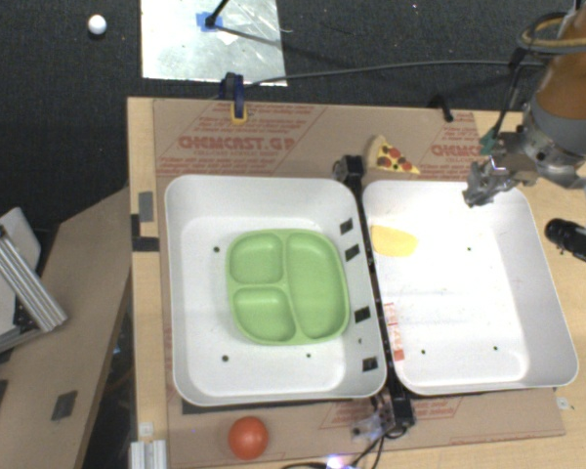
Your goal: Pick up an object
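A flat yellow piece (394,241) lies in the right bin (527,291) near its upper left corner. A toy pizza slice (393,157) rests on the bench just behind that bin. The left bin (190,262) holds a green divided plate (286,284). A red-orange ball (247,437) sits on the bench in front of the left bin. My gripper (481,190) hangs over the right bin's far edge, to the right of the yellow piece and apart from it. Nothing shows between its fingers.
A sheet of clear plastic (213,25) and a small white ball (97,24) lie on the dark floor behind the bench. A blue clamp (234,96) grips the bench's far edge. A metal rail (15,272) leans at the left.
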Robot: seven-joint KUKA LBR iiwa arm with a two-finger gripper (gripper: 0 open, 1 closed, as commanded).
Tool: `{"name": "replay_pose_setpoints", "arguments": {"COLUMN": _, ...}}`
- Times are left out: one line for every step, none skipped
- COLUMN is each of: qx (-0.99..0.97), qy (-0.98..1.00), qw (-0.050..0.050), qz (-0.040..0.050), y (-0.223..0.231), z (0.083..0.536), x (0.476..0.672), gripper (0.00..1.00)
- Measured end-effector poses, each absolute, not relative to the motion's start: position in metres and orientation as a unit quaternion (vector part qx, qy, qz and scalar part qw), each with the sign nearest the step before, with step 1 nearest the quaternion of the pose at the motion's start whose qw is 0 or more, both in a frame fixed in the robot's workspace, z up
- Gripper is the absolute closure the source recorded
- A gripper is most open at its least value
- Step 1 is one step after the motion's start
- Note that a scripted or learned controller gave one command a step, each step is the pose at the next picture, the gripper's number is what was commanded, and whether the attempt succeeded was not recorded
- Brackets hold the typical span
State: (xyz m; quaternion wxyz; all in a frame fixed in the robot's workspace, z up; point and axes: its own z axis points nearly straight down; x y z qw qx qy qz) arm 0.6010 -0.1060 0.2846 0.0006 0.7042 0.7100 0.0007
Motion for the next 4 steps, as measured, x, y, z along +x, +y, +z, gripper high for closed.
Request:
{"name": "replay_pose_setpoints", "arguments": {"qx": 0.704, "qy": 0.710, "qw": 0.000, "qz": 0.0009, "y": -0.054, "z": 0.282, "x": 0.583, "gripper": 1.00}}
{"name": "replay_pose_setpoints", "arguments": {"qx": 0.704, "qy": 0.710, "qw": 0.000, "qz": 0.0009, "y": -0.006, "z": 0.263, "x": 0.578, "gripper": 1.00}}
{"name": "replay_pose_setpoints", "arguments": {"qx": 0.704, "qy": 0.711, "qw": 0.000, "qz": 0.0013, "y": 0.048, "z": 0.262, "x": 0.573, "gripper": 1.00}}
{"name": "replay_pose_setpoints", "arguments": {"qx": 0.704, "qy": 0.711, "qw": -0.001, "qz": 0.0002, "y": 0.094, "z": 0.252, "x": 0.550, "gripper": 1.00}}
